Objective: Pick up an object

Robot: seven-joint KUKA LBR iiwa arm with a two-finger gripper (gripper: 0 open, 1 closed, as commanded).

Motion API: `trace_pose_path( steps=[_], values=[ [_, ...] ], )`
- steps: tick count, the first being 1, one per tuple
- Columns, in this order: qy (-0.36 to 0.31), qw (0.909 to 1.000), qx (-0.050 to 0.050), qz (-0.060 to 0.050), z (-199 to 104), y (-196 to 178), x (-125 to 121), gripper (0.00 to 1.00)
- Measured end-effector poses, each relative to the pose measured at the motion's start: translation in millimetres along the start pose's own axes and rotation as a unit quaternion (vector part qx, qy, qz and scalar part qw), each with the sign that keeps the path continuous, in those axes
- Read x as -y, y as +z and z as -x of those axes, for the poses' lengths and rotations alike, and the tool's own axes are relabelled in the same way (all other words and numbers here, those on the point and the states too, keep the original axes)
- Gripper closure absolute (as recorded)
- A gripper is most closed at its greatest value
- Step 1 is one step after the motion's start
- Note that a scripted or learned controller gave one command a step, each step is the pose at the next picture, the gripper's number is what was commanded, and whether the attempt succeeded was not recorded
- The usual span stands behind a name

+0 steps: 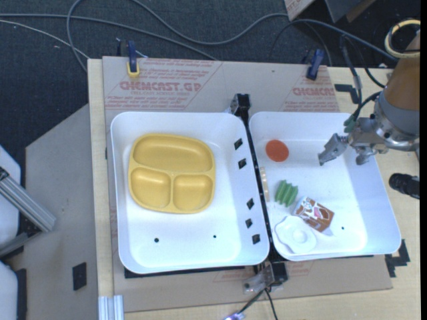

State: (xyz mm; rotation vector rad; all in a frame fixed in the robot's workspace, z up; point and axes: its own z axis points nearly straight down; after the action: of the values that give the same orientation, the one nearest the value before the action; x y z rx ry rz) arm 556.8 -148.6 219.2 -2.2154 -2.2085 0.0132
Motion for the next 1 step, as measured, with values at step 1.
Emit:
trace_pose_path(
  steps=[1],
  values=[
    [-0.002, 1.0, 0.001, 0.007, -0.6, -7.9, -2.7, 0.0]
  ],
)
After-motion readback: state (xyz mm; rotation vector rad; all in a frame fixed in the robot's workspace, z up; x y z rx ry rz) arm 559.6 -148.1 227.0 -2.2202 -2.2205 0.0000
